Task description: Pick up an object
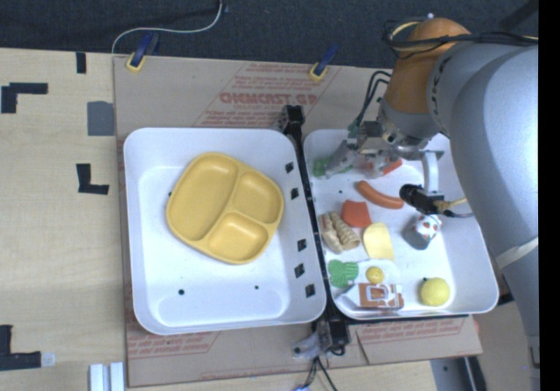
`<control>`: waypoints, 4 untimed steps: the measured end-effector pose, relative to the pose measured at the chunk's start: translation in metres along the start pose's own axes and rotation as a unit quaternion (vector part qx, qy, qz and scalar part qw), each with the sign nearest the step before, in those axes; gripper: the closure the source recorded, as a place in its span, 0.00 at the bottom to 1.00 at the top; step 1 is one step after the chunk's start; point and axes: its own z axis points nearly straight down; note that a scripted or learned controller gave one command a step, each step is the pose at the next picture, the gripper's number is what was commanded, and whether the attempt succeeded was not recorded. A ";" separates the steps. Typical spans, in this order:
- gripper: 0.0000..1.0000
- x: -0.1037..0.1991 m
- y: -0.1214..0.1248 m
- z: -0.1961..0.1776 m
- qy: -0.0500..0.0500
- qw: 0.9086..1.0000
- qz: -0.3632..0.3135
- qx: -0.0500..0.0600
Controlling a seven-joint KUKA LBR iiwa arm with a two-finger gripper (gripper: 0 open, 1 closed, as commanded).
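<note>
My gripper [366,153] hangs low over the back of the right bin [477,249], with the grey arm and its orange band behind it to the right. Just left of the gripper lies a small green piece [320,167], and a red piece [391,168] sits under its right side. In front of it lie an orange sausage [379,194], a red-orange wedge [356,212], a pale yellow block [378,240] and a tan bread-like piece [339,232]. I see nothing held by the gripper.
Nearer the front of the right bin are a green item [343,273], a small yellow ball [374,275], a lemon [434,291], a white-and-orange packet [378,296] and a grey-white item [423,230]. The left bin [149,293] holds a yellow divided plate [226,205].
</note>
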 end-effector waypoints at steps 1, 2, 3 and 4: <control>0.00 -0.047 -0.058 0.009 0.000 1.000 0.001 -0.013; 0.00 -0.005 -0.026 0.008 0.000 1.000 -0.003 -0.014; 0.00 0.013 0.000 0.010 -0.002 1.000 0.000 0.000; 0.00 0.012 0.000 0.010 0.000 1.000 0.001 -0.001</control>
